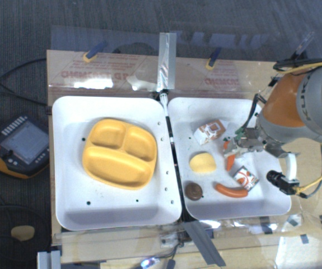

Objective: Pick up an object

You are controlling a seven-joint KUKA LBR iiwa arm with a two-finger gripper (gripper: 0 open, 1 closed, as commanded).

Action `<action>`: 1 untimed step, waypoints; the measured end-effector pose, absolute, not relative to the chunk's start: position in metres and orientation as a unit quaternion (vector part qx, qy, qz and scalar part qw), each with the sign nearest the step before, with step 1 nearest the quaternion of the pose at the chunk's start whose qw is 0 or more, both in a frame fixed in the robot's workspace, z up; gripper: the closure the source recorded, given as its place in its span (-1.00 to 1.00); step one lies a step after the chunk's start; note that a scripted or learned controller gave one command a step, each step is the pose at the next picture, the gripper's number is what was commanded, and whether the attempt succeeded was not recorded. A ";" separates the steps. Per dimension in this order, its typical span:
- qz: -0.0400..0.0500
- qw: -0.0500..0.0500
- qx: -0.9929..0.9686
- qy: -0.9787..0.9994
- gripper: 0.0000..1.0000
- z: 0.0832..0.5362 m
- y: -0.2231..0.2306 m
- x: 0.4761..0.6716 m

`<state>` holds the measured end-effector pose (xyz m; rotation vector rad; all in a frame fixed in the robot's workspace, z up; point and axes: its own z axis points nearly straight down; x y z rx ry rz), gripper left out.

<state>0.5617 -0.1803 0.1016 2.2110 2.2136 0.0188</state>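
A dark grey carpeted floor (149, 10) lies under a brown board bench (233, 74) holding 2 shallow white plastic bins, the left bin (65, 206) bearing a yellow 3-compartment plastic tray (120, 153), with a black and orange handheld pendant (15, 145) on the floor off to the left. The right bin (273, 203) holds the grey arm with its orange band (287, 108), whose two-finger gripper (234, 146) hangs low in the bin's middle, and I cannot tell its grip from here. Just below the gripper sit a small orange carrot-like piece (230, 162) and a red-and-white packet (245, 177), with an orange sausage-shaped toy (231, 190) below, a yellow rounded lump (203, 162) and a brown round piece (193, 191) to the left, and a white-and-brown carton (210, 131) up-left.
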 end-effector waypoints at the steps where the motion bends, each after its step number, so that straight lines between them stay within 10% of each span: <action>1: -0.002 -0.001 0.750 0.661 1.00 0.126 -0.126 0.606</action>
